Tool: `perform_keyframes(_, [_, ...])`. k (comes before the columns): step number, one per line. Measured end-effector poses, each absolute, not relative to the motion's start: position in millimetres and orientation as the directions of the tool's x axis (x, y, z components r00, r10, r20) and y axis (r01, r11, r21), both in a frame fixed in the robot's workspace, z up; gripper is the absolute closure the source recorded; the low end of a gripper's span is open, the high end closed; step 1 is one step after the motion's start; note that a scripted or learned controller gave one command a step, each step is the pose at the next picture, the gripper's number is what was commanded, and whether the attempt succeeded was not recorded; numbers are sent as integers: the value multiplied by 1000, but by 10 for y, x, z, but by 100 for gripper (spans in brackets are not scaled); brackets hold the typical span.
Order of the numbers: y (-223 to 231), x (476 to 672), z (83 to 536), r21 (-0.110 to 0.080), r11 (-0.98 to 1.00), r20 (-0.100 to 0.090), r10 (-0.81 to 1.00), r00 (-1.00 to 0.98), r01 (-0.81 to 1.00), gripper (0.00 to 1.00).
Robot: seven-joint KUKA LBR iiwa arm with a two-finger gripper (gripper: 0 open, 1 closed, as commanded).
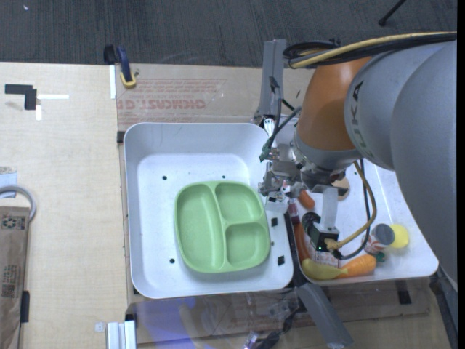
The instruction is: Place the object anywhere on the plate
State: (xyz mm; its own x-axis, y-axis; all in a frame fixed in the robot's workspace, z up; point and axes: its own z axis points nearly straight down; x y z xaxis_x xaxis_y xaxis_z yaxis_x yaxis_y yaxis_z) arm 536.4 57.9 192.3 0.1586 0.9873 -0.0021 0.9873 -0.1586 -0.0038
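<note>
Claw sits low over the shared wall between the two bins, at the left bin's right rim, just right of the plate's upper right corner. Can't tell if it's released or clenched, since the wrist body blocks the tips from above. Nothing is visibly gripped.

Arm comes in from the right, grey, and covers the upper part of the right bin. Its orange band is directly above the wrist.

Plate: light green, three compartments, one long on the left and two smaller on the right. It lies flat in the left bin, in the lower middle, rotated a little against the bin walls.

Task object: can't tell which one it is. All loose items are in the right bin, none on the plate:
- red-orange piece, just beside the claw on its right, partly under the wrist
- banana, at the bin's near left corner
- carrot, touching the banana's right end
- yellow ball, near the right wall, apart from the carrot

Further out, the pale wood tabletop runs left of the bins. A cardboard sheet with mirrored red print lies behind the left bin. A blue-and-yellow clamp sits at the sheet's far left corner. A brown paper bag is at the left edge of the tabletop.
</note>
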Motion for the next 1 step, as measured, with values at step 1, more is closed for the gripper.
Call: perform_keyframes(1, [576, 5364, 1923, -4, -159, -2, 987, 159, 987, 0])
